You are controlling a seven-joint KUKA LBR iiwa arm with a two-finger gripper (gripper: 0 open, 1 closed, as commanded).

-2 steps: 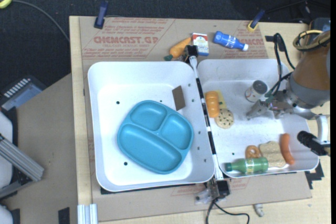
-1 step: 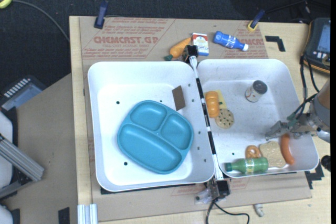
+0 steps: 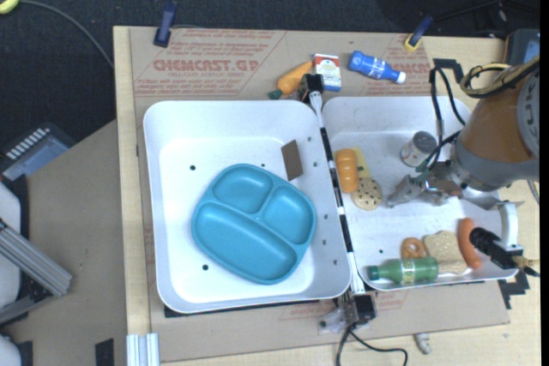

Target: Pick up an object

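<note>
The gripper [image 3: 403, 193] hangs low over the middle of the right bin [image 3: 377, 120], reaching leftward from the grey wrist and orange band of the arm [image 3: 497, 137]; whether its fingers are apart or together cannot be told from this slant, and nothing shows between them. Taking the gripper as the landmark: just to its left lies a round tan cookie [image 3: 368, 194] with dark spots, close beside the gripper tip but whether touching is unclear. Touching the cookie's upper left edge is an orange piece of food [image 3: 346, 168] (a roll or sausage shape), its long axis running up and down the view along the bin's left wall. Above and slightly right of the gripper stands a small grey can [image 3: 419, 147]. Below the gripper, a green bottle [image 3: 405, 272] lies on its side, long axis left to right, its cap end pointing left. Right of the bottle sit a pretzel [image 3: 413, 249], a slice of bread [image 3: 443, 250] and a red sausage [image 3: 466, 241]. Far left of the gripper, the left bin [image 3: 171, 141] holds a blue divided plate [image 3: 253, 222].
</note>
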